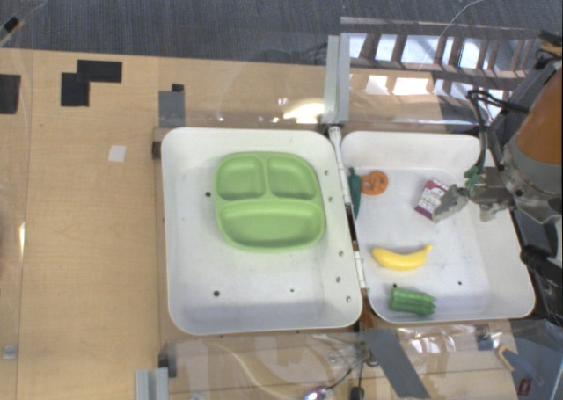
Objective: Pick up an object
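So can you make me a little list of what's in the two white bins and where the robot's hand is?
left bin: green plate with three sections
right bin: banana, green vegetable, orange round thing, small purple and white box
gripper: over the right bin, beside the small box
held: nothing seen between its fingers

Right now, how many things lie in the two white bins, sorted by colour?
Green: 3 (divided plate, small green object, dark green item at the divider)
Yellow: 1 (banana)
Orange: 1 (round piece)
Purple and white: 1 (small packet)
Total: 6
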`<state>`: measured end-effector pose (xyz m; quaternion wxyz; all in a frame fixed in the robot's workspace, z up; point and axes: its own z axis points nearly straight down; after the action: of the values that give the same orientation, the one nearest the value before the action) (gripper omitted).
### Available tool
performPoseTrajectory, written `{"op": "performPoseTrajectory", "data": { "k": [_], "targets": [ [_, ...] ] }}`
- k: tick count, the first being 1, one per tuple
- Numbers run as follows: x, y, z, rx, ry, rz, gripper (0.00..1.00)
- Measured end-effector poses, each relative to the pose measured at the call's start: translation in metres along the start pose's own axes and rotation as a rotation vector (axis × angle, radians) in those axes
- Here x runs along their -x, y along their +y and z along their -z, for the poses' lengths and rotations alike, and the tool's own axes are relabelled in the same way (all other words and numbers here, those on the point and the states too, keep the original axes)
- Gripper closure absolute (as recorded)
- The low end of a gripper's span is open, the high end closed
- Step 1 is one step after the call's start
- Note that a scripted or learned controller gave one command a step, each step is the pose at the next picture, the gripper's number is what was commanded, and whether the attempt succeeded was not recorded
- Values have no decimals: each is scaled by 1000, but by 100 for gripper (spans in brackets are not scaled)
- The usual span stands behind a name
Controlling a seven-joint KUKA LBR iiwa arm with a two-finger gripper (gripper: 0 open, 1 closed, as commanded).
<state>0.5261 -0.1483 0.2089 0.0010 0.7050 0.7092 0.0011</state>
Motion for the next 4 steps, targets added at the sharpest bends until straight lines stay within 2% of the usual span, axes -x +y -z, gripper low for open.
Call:
{"op": "performPoseTrajectory", "data": {
  "k": [1,2,3,4],
  "targets": [
    [-16,3,-75,-1,0,58,0],
    [15,80,-119,12,-3,2,0],
    [13,82,-106,17,-2,8,100],
    [-72,36,36,2,0,-89,100]
  ]
}}
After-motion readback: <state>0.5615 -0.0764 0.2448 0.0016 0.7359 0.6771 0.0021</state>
